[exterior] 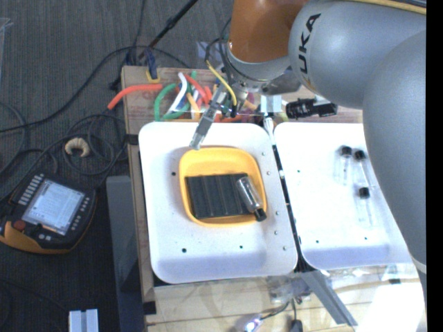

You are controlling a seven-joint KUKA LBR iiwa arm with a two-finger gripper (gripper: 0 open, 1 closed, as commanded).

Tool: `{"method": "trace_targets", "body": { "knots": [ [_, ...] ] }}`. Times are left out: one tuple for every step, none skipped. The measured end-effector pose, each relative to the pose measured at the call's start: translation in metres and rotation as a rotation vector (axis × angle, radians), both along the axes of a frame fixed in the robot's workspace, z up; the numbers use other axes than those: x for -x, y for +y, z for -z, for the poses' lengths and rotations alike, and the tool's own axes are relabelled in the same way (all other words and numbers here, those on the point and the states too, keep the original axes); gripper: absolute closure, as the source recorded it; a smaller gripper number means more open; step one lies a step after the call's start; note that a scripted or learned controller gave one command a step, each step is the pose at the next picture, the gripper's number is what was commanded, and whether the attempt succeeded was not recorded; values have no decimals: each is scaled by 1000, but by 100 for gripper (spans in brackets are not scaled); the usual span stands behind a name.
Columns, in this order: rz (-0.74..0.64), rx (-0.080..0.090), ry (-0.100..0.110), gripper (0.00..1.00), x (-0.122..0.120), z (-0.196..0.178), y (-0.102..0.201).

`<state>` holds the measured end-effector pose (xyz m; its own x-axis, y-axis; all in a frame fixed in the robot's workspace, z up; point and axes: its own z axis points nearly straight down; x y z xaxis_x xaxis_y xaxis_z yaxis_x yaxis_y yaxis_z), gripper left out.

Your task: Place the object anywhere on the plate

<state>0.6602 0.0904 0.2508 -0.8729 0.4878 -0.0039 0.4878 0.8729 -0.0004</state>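
Closest to your camera is the arm's (pixel 394 81) broad grey link, which covers the right side of the view and hangs over the outer edge of the right bin (pixel 332 241). Below it you see the wooden bench (pixel 208 303) front, with the left bin (pixel 208 261) just behind it and the two bins touching along their inner walls.

Look at the middle of the left bin and you find the yellow plate (pixel 185 185). A black ridged slab (pixel 211 196) lies flat on it and covers most of its floor. The object, a short silver cylinder (pixel 249 194) with a black end, lies on the plate at the slab's right edge. It is tilted so that its black end points toward you and toward the right bin. It is well apart from the gripper.

In the right bin you have three small clear tubes with black caps: one (pixel 363 194) nearer you and two (pixel 344 152) side by side farther back.

Farther on, the gripper (pixel 196 142) slants down from the orange-banded wrist to a point just beyond the plate's far left corner, over bare bin floor. You cannot tell whether it is open or closed, and nothing shows in its grasp.

Behind the left bin lies a tangle of orange, green, white and red cables (pixel 176 92). On the floor to the left sit a teach pendant (pixel 48 209) and a small pale ring (pixel 76 146).
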Motion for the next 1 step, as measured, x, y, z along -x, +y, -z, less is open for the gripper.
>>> {"method": "trace_targets", "body": {
  "knots": [
    [-366, -3, 1, 0, 4, 26, 25]
  ]
}}
